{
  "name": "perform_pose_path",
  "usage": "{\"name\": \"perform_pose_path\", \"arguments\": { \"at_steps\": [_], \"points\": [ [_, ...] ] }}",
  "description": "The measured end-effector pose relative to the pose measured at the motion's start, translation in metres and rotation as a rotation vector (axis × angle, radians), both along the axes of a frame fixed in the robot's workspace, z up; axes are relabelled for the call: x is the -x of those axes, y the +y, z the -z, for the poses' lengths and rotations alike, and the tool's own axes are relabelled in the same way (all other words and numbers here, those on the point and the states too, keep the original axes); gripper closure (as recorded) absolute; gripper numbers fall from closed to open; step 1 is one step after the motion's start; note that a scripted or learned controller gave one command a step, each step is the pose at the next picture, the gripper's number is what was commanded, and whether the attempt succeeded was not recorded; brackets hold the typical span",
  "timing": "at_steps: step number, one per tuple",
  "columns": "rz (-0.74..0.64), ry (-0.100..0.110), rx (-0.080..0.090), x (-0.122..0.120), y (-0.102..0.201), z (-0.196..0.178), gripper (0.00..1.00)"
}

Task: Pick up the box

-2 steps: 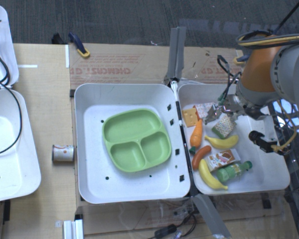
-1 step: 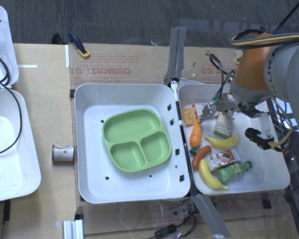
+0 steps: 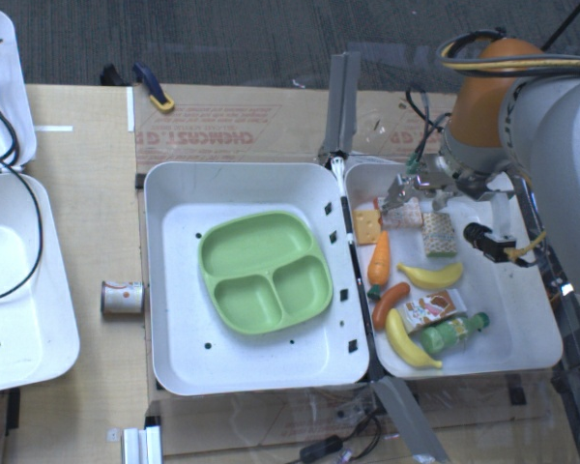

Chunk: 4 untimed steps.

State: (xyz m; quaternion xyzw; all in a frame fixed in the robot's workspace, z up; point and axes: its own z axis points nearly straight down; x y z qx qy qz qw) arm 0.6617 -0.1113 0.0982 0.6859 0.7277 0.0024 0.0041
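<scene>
The box [image 3: 428,309] is a small white carton with red print. It lies flat in the right bin [image 3: 522,341], toward the front, between two bananas and touching a green bottle [image 3: 454,332]. My gripper [image 3: 407,194] hangs at the far end of the same bin, well behind the box. It is just above a pale pinkish item [image 3: 403,217] beside a speckled sponge [image 3: 439,233]. Nothing shows as held.
In the right bin with the box lie an orange cracker square [image 3: 366,225], a carrot [image 3: 379,256], a red pepper [image 3: 391,301] and two bananas [image 3: 431,275] [image 3: 407,343]. A green divided plate [image 3: 264,271] sits in the left bin [image 3: 174,356]. A small can [image 3: 123,298] lies on the bench.
</scene>
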Motion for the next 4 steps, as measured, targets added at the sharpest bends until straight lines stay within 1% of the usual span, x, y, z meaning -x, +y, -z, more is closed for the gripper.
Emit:
{"name": "perform_pose_path", "arguments": {
  "at_steps": [1, 2, 3, 4],
  "points": [
    [-0.004, 0.007, 0.0, 0.002, -0.006, -0.017, 0.0],
    [0.016, -0.004, -0.001, 0.016, -0.011, -0.001, 0.0],
    [0.015, -0.01, 0.002, 0.014, -0.012, -0.013, 1.0],
    [0.18, 0.008, -0.001, 0.003, -0.054, -0.084, 1.0]
  ]
}}
